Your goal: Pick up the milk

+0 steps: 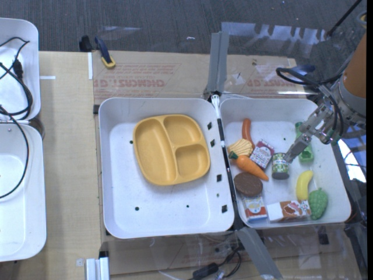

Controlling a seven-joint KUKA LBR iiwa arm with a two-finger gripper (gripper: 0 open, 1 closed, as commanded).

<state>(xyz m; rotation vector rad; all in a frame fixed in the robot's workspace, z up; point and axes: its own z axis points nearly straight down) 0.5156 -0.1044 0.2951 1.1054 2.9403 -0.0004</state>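
My gripper [303,140], fingers spread with nothing between them, hangs over the right bin [344,179]. The one milk carton [261,154] lies to its left, beside one carrot [250,165]. One yellow plate [172,149] sits in the left bin [116,174].

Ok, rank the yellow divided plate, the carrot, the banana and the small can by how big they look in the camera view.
1. Yellow divided plate, by far the largest.
2. Carrot.
3. Banana, close to the carrot in length, so that order is unsure.
4. Small can, the smallest.
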